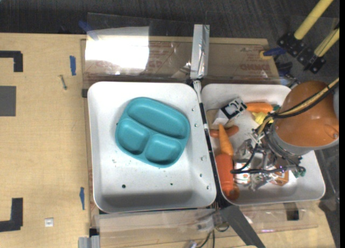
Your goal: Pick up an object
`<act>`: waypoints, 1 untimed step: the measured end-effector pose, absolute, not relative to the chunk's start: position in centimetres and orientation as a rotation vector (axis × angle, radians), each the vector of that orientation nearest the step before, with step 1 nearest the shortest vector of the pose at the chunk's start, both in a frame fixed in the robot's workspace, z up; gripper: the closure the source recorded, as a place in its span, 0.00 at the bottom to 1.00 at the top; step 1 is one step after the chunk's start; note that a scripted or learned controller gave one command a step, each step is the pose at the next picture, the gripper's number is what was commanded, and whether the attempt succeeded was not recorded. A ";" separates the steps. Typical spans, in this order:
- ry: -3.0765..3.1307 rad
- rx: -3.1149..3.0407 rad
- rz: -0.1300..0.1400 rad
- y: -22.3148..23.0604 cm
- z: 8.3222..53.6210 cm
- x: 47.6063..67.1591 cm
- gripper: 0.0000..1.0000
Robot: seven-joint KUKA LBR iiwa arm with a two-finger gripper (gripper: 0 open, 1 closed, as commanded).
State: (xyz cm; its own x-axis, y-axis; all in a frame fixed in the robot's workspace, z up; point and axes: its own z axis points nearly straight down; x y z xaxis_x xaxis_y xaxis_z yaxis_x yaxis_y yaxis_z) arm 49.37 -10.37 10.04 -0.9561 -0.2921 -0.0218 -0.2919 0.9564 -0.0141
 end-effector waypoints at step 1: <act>3.082 -0.529 -0.003 -6.3 22.2 55.0 1.00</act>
State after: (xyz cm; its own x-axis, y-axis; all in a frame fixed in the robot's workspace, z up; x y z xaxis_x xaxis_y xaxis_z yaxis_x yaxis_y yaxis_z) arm 55.01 -6.26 22.16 -0.9427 -0.3332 -0.0140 -0.3332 0.9428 -0.0042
